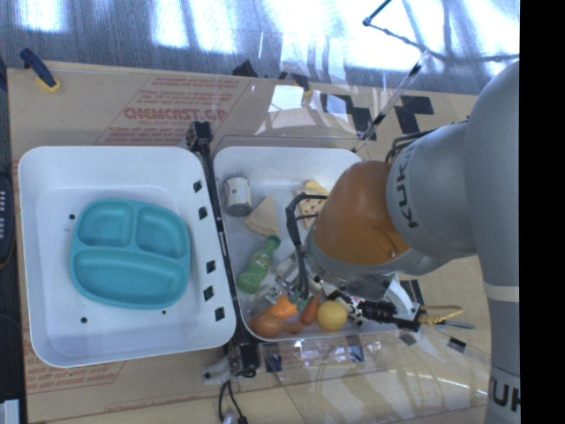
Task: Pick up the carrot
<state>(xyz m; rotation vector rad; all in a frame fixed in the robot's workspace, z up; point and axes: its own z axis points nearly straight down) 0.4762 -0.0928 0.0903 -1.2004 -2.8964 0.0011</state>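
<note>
Carrot (308, 309) sits in the near end of the right bin (328, 159), wedged between an orange piece (282, 307) and a lemon (332, 315), so I'd come straight down and pinch narrow; can't tell the gripper's state under the wrist.
</note>
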